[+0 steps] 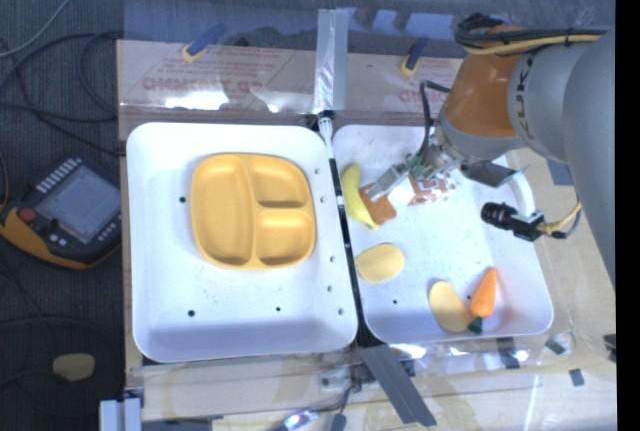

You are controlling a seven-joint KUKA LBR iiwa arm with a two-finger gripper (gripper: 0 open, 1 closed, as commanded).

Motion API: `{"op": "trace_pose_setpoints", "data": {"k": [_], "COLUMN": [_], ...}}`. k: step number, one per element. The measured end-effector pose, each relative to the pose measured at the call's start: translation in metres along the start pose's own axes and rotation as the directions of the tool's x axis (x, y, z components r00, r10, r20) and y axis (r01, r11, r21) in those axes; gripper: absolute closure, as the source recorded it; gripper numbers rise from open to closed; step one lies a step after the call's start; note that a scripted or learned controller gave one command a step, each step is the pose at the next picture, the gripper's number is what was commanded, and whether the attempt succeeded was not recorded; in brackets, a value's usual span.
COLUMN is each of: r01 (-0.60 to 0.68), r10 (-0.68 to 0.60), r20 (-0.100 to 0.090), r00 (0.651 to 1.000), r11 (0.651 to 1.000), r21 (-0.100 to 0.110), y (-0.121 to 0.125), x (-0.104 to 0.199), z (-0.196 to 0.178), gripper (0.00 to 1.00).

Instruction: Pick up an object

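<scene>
Bins are sitting side by side on the surface: the left white shallow bin is holding a yellow three-compartment plastic tray, while the right white shallow bin is carrying a yellow banana, an orange block, two pale yellow flat pieces, and an orange carrot. The tool is reaching down just beside the orange block; whether it is clenched cannot be told.

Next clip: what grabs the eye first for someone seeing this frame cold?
The big yellow divided tray in the left bin stands out first. Next comes the grey arm with its orange band reaching in from the right, its gripper low over the right bin near a banana. A carrot lies toward that bin's near right corner.
</scene>
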State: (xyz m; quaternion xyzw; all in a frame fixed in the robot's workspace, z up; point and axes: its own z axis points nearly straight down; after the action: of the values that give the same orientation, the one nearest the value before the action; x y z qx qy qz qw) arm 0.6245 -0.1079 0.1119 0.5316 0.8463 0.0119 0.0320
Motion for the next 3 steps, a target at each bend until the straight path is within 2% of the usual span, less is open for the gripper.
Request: {"op": "trace_pose_setpoints", "data": {"k": [1, 2, 3], "r01": [-0.547, -0.479, -0.363], "r10": [0.548, 0.481, 0.365], "r20": [0.000, -0.005, -0.018], "r00": [0.836, 0.877, 0.931], "r11": [0.835, 0.875, 0.930], "r21": [0.069, 0.069, 0.065], "y": [0.029, 0.043, 0.011], "x": [-0.045, -0.022, 0.004], "z": [-0.034, -0.064, 0.005], "gripper": [0.00, 0.00, 0.00]}}
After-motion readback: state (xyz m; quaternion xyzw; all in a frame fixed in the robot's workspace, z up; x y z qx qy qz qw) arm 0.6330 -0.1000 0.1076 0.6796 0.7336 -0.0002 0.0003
